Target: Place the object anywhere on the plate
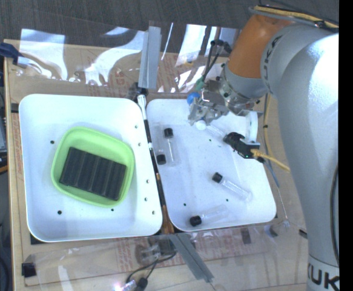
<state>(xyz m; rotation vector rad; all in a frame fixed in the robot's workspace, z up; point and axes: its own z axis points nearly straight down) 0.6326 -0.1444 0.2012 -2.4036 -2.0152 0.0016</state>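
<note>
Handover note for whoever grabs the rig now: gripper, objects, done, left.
Gripper: over the top of the right bin, near a clear vial; nothing visibly held.
Green plate sits in the left bin with a dark ribbed insert.
Black-capped clear vials lie in the right bin: one upper left, one at centre right, one at the bottom.
Done: nothing on the plate.
Left: pick a vial, place it on the plate.

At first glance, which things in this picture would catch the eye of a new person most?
The bright green plate holding a dark ridged insert stands out first, in the left bin. Next comes the big grey arm with its orange band, reaching in from the right, its gripper over the far end of the right bin. Several clear vials with black caps, such as one near the middle, lie scattered there.
</note>
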